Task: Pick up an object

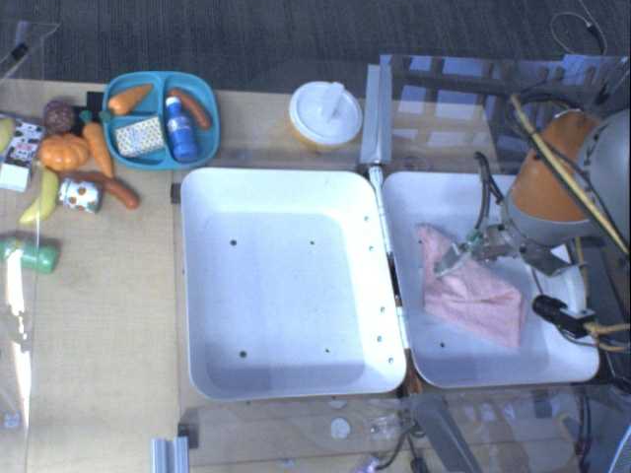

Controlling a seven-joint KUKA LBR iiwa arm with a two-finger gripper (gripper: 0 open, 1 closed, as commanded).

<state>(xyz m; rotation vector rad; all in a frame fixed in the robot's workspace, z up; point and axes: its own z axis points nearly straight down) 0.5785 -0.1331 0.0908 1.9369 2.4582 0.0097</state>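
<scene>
Cloth, pink and crumpled, is seen in the right bin. Its edge at ten o'clock is met by the gripper; a clasp cannot be told. Grasping seems underway; a firm pinch, then lifting, is needed.

Robot lab: bench with white bins (toy food alongside)

pink cloth in right bin, fingers at its top edge
</scene>
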